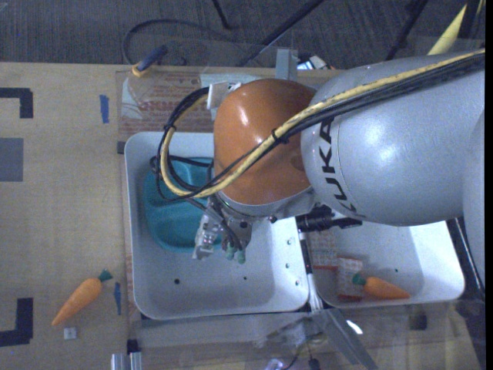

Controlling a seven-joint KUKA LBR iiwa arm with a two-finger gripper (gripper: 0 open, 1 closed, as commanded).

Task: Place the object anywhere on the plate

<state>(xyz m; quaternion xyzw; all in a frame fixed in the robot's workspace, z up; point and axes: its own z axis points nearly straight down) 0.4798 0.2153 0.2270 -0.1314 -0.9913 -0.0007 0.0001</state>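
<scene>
In the camera view the arm (370, 145) reaches in from the right, wrist bent down over the left bin (231, 291). Its gripper (219, 247) hangs beside the teal plate (166, 206); finger spacing unclear. One carrot (383, 287) lies in the right bin (431, 280), another carrot (77, 299) on the desk (54, 222).

This was a robotics lab or test cell. A big grey KUKA arm (400, 137) with an orange band (258, 145) and loose cabling reached over a plywood bench (62, 230) that carried two shallow white bins (223, 295). Black corner marks (19, 102) and blue tape strips (104, 108) were stuck to the bench. Beyond it lay grey carpet (92, 14) crossed by black tripod legs (308, 10) and cables.
</scene>
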